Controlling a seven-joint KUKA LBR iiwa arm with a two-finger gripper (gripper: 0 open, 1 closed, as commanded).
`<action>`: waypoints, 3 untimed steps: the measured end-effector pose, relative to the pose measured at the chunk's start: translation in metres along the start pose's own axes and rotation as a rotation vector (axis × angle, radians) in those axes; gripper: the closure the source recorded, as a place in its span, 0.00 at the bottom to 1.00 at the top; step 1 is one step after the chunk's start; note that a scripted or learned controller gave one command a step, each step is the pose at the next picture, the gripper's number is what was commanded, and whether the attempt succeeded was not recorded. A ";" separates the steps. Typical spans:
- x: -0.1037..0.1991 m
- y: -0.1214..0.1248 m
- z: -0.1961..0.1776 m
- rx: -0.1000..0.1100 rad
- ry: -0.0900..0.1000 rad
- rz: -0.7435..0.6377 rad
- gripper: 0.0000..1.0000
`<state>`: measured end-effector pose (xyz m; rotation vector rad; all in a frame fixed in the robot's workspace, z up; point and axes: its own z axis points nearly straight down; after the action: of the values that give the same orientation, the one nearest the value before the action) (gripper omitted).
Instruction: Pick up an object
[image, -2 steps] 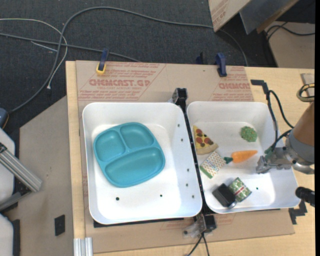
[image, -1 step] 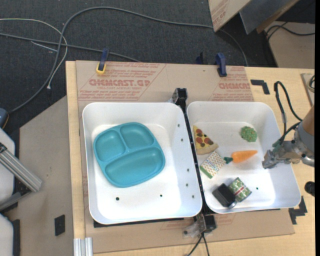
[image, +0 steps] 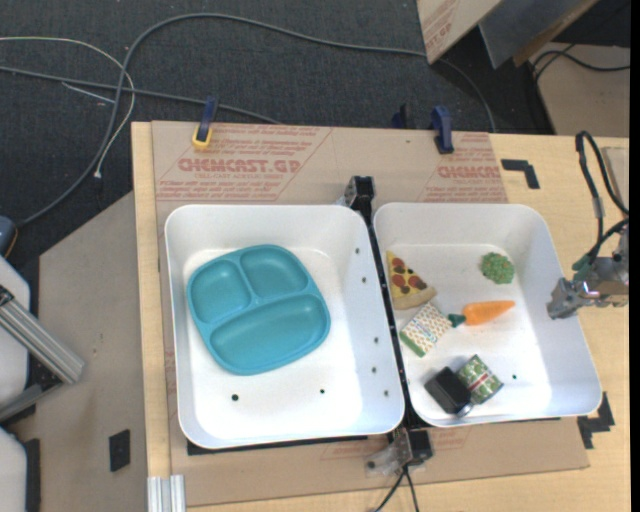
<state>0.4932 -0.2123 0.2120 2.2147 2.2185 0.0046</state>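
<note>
- Small grey metal tool (image: 572, 297) at the right rim of the right bin, blocky and angular, pale highlights on its upper faces.
- Darker grey body behind it, with a tiny reddish spot near the top.
- Thin black cables looping above, running up along the right edge, one bending in an arc toward the tool body.
- Surface detail blurred; screws and markings too small to tell.
</note>
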 end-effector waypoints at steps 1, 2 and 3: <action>0.000 0.002 -0.053 0.001 0.000 -0.001 1.00; 0.046 0.006 -0.056 0.007 0.005 -0.004 1.00; 0.109 0.009 -0.051 0.009 0.006 -0.004 1.00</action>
<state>0.5017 -0.1035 0.2630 2.2175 2.2305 0.0005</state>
